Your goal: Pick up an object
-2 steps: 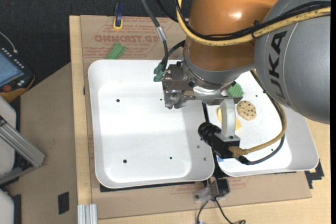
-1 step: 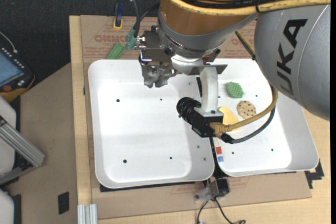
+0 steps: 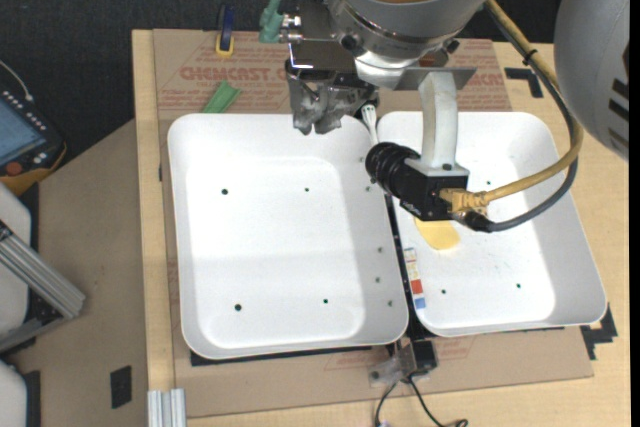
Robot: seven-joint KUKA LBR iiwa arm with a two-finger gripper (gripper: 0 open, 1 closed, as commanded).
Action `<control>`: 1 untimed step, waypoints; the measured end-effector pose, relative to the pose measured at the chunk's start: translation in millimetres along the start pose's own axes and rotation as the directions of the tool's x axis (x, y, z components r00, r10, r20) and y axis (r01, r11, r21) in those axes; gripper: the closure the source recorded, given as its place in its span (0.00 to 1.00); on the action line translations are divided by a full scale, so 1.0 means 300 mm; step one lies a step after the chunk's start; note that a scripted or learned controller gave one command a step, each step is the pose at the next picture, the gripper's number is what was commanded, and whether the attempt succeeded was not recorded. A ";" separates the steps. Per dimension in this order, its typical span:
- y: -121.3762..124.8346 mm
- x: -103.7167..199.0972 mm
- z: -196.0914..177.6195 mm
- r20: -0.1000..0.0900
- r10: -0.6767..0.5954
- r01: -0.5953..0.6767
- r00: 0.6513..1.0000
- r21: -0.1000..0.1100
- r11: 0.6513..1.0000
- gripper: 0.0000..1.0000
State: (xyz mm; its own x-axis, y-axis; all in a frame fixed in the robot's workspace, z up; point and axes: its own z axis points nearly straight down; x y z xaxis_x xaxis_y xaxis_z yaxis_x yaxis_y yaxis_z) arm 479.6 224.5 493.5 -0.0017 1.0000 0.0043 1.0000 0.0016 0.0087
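Observation:
A pale yellow object (image 3: 440,235) lies in the right bin (image 3: 540,275), near its middle; its upper part is hidden under a black device mounted on the arm. My gripper (image 3: 322,115) hangs over the far rim of the left bin (image 3: 200,245), close to the divide between the two bins. It is well to the upper left of the yellow object and apart from it. I see nothing in the gripper.
The black device (image 3: 410,180) with a brass-coloured hose (image 3: 540,175) hangs over the right bin's left side. A green piece (image 3: 220,97) and a blue-and-yellow clip (image 3: 226,37) lie on the cardboard (image 3: 180,65) behind the left bin. The arm's big body covers the far middle.

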 end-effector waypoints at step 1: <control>0.000 0.003 -0.021 0.003 -0.001 0.001 1.000 0.005 1.000 1.00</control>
State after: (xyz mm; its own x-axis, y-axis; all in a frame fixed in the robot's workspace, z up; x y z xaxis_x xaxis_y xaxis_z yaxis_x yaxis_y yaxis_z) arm 479.4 225.4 499.8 -0.0026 1.0000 0.0010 1.0000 0.0026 0.0034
